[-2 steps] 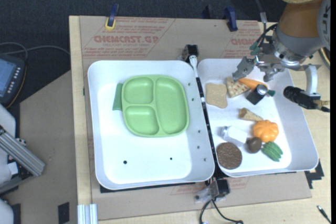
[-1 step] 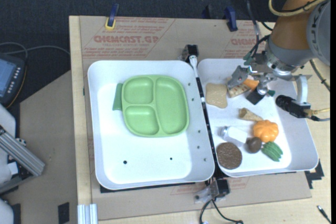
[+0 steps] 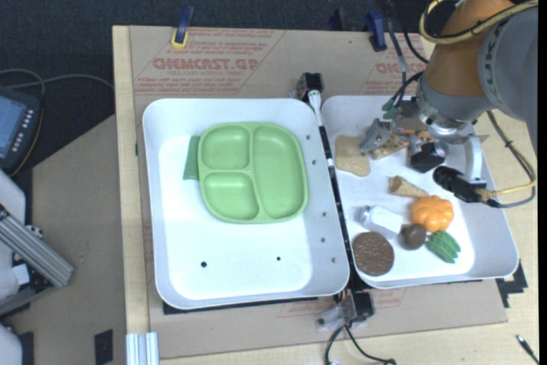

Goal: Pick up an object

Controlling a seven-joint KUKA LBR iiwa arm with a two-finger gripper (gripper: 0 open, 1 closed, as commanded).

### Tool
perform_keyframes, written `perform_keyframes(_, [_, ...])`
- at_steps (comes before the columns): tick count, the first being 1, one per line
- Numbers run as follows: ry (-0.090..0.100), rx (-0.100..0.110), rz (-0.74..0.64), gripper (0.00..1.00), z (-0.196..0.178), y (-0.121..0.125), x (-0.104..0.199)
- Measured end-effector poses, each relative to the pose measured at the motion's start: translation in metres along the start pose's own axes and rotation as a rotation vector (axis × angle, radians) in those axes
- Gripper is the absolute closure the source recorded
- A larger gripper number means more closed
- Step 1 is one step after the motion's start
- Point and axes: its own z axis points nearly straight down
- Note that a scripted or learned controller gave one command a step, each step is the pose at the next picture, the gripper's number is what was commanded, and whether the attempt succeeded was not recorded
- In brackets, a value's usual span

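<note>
The gripper (image 3: pixel 386 135) hung low over the right bin (image 3: pixel 487 256), beside a beige piece (image 3: pixel 351 156); whether its jaws were open could not be told. An orange pumpkin (image 3: pixel 432 212) lay nearer. The left bin (image 3: pixel 167 209) held 1 green tray (image 3: pixel 253 172).

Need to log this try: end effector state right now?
End effector: low over the right bin, beside the tan piece; open or closed cannot be told.
</note>
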Motion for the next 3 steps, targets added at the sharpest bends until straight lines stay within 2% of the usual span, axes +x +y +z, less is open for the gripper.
perform_keyframes(1, [0.000, -0.006, 0.002, 0.00, 0.035, 0.001, 0.000])
perform_keyframes(2, [0.000, -0.013, 0.001, 1.00, 0.021, 0.003, 0.001])
perform_keyframes(3, [-0.003, -0.014, 0.000, 1.00, -0.041, 0.000, 0.006])
